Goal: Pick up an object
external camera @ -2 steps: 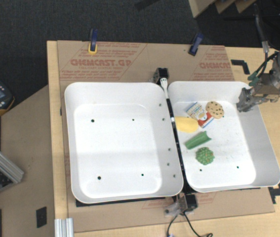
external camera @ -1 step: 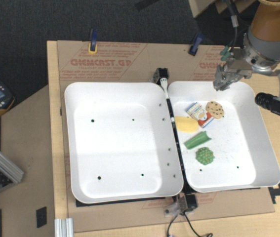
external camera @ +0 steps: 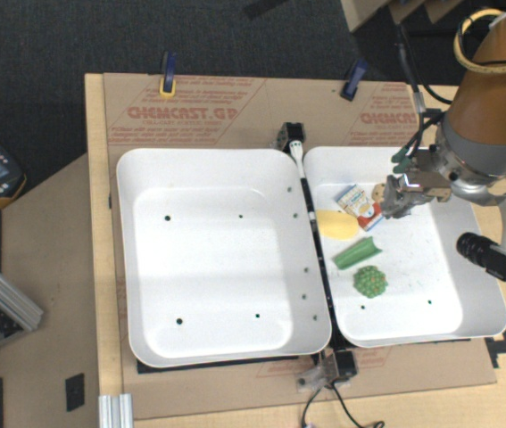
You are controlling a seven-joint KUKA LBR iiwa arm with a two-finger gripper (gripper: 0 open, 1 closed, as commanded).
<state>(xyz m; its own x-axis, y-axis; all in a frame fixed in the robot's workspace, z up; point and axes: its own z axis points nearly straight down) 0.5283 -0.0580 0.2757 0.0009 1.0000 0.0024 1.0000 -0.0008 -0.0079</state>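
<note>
Yellow lemon (external camera: 336, 225), green pod (external camera: 358, 254), green ball (external camera: 370, 282), small packet (external camera: 357, 201), clustered in right bin (external camera: 467, 315)

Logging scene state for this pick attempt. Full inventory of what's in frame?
bins: 2, white, side by side on the bench
cardboard sheet: 1, brown with red print, under both bins
clamps: 2, blue, on the sheet's far edge
yellow object: 1, yellow, right bin near the divider
small packet: 1, white, blue and red, right bin, beside the gripper
green block: 1, green, right bin, below the yellow object
green ball: 1, green, bumpy, right bin, nearest the camera
arm: 1, grey and orange, from the right
gripper: 1, grey, low over the right bin
</note>
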